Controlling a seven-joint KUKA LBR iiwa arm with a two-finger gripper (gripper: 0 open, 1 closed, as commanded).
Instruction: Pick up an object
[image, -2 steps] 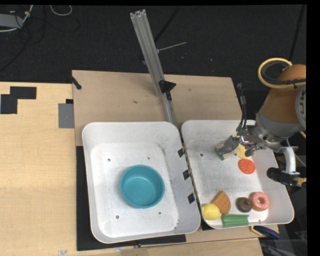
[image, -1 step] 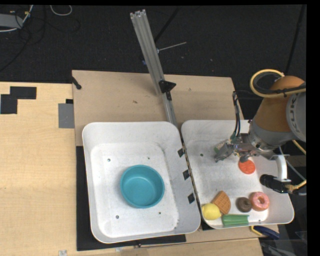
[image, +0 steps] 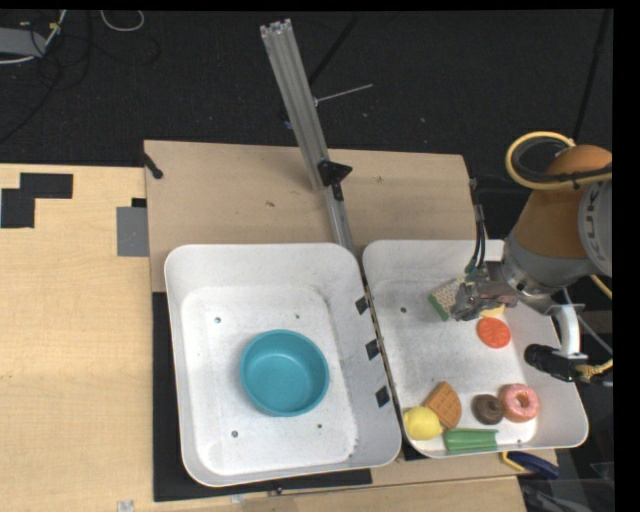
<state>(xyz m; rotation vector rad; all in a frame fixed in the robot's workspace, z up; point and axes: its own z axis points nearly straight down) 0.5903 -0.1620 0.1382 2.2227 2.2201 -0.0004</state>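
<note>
While the arm reaches in from the right, grey w/ orange band near the wrist, the gripper sits low over the upper middle of the right bin, at a small greenish-grey object that lies just left of the fingertips; contact looks likely but jaw state can't be made out at this res., and nothing is clearly seen between the fingers. Just below-right of the gripper lies a red-orange round piece. Along the bin's near edge, 5 toy foods approx. in a row: yellow lemon-like ball, touching a tan waffle-like piece above it, green stick beside the ball, brown donut, pink donut next to the brown one. Left bin holds 1 teal bowl, upright, approx. centre. Both bins touch along their inner edges, w/ black clips at the seam.
</note>
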